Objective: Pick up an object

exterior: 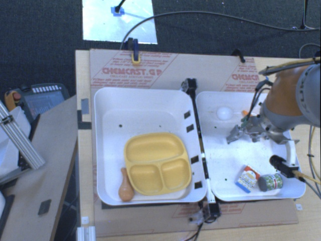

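The gripper (234, 134) hangs over the middle of the right bin (220, 185); whether its fingers are apart is unclear, nothing visible between them. A white ball (223, 113) lies near the far wall, a small carton (247, 178) and can (271, 182) at the near right corner.

A robotics lab: left of the gripper (235, 134), two white bins (108, 134) sit on a cardboard-covered bench (165, 72), a teach pendant (37, 102) and aluminium extrusion (20, 142) farther left, cables (210, 16) trailing across dark carpet behind.
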`<act>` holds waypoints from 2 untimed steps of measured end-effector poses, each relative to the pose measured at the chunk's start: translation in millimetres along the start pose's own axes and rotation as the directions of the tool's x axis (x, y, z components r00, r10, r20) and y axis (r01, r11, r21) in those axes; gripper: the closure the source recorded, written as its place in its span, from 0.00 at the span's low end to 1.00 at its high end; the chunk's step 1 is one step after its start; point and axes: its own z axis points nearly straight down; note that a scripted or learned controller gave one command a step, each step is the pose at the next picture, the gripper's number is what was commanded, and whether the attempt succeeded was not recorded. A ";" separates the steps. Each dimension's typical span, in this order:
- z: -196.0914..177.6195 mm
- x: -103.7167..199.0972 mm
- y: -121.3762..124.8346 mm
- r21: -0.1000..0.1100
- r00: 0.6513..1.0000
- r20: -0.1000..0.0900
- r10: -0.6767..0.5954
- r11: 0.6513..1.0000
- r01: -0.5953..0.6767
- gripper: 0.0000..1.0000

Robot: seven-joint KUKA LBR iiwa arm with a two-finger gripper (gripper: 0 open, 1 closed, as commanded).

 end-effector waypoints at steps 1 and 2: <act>-13.8 -0.2 0.9 -0.004 1.000 0.001 0.000 1.000 0.000 1.00; -57.4 -3.3 0.5 -0.006 1.000 0.002 0.000 1.000 0.000 1.00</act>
